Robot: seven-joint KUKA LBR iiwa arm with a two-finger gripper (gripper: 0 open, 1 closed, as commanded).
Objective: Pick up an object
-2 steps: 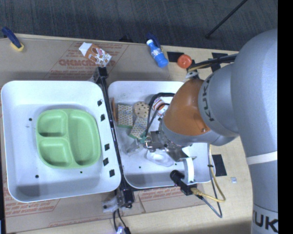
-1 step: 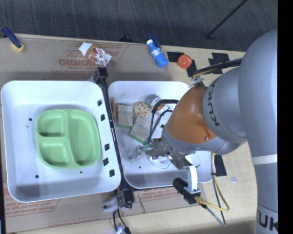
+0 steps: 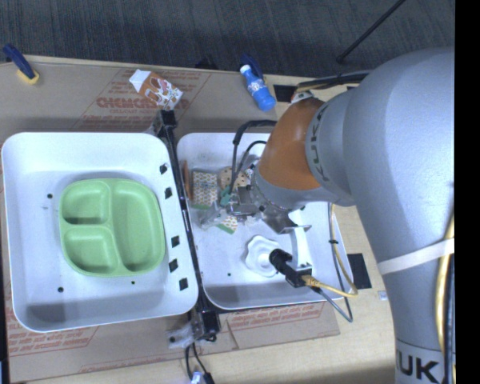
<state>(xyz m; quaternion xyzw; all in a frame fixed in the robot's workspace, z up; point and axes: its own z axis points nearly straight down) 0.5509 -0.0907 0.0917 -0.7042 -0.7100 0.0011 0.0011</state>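
I have the arm low over the right bin (image 3: 320, 298), gripper (image 3: 228, 205) down among the clutter.

Whether the gripper grasps anything I cannot tell; beside it, at the bin's far-left part, lie a patterned packet (image 3: 204, 186) and small scraps; nearer the bin's front sits a white cup-like piece (image 3: 260, 256); left of the bin, a green divided tray (image 3: 112, 226).

You have one fixed camera, mounted above the flat brown cardboard-covered bench (image 3: 104, 106) and looking down at a slant. It takes in both shallow white plastic bins, the left one (image 3: 16, 214) and the right one (image 3: 224, 290), in full. The bulky grey arm with its orange band (image 3: 360, 158) enters from your right, close to the lens, and hides part of the right bin.
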